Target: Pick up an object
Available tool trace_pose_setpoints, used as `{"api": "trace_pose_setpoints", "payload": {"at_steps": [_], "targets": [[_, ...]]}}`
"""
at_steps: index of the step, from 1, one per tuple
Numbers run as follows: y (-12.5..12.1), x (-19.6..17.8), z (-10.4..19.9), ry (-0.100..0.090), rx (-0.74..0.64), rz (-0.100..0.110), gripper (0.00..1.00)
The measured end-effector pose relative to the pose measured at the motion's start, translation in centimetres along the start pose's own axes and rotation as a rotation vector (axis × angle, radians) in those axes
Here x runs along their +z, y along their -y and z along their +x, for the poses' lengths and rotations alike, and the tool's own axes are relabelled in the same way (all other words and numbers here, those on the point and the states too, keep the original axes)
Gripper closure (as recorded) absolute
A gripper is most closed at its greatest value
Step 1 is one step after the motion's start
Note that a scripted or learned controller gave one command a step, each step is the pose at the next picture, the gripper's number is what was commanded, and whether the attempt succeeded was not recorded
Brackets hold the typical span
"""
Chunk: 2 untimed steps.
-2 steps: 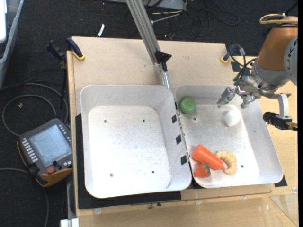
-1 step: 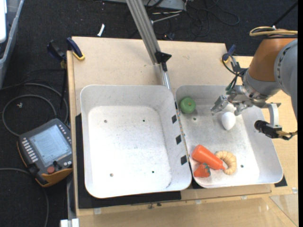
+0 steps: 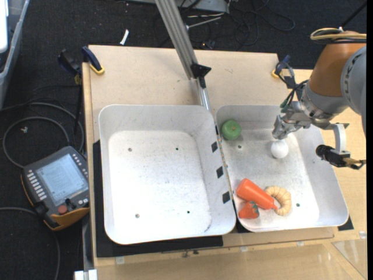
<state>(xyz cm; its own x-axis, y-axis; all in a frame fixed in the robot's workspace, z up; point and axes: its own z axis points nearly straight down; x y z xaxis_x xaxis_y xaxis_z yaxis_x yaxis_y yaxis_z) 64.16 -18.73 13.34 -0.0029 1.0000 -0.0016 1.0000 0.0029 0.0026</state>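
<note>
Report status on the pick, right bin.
Gripper low over white ball, nothing seen between its fingers. Green ball to the side, carrot and others at the bin's near end.

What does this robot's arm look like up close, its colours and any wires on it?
The thick rounded arm is grey with a broad orange band above the wrist. A small grey metal hand ends it, and thin dark cables run along the wrist.

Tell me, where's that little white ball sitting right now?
The white ball lies in the right bin, toward its far side, just below the gripper. The green apple sits to its left, the carrot nearer the camera.
</note>
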Motion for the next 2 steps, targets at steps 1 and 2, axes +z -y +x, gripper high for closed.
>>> {"api": "trace_pose_setpoints", "payload": {"at_steps": [1,2], "targets": [[0.1,-5.7,-1.0,0.001,0.004,-0.004,1.00],[-0.1,-11.1,-1.0,0.001,0.000,-0.006,1.00]]}}
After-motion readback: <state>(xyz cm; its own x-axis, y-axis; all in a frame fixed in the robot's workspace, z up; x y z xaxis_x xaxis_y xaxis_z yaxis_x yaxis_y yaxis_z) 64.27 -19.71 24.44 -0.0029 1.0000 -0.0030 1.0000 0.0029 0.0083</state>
